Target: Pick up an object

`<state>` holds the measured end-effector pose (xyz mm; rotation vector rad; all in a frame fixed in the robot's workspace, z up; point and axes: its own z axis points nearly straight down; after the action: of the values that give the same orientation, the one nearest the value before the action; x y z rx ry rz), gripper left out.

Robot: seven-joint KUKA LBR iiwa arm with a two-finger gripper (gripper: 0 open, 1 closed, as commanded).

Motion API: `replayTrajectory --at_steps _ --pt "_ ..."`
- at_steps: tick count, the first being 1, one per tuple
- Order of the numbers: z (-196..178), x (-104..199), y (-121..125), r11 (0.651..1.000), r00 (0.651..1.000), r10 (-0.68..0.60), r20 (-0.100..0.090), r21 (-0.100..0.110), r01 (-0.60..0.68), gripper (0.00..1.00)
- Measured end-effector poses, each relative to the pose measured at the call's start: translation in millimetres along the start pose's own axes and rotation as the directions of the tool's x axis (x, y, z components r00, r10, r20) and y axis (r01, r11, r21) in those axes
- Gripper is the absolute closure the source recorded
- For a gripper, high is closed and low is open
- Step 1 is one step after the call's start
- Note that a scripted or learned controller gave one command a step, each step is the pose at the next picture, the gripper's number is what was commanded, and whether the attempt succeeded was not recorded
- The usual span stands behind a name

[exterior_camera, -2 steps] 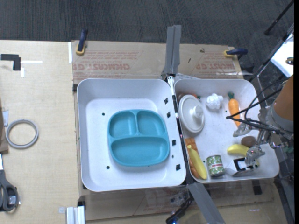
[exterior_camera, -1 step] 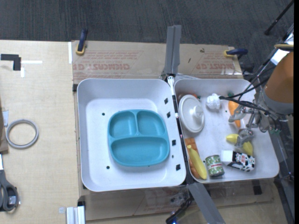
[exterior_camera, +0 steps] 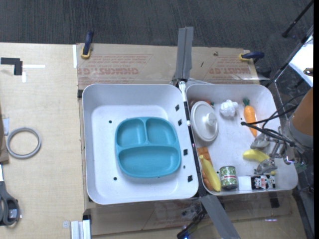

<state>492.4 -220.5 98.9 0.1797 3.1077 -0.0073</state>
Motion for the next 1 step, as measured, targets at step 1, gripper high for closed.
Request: replayTrajectory --at_steps 1 --pt "8.8 -99.2 16.1 0.999 0.999 0.038 -0.024 -0.002 -0.038 0.00"
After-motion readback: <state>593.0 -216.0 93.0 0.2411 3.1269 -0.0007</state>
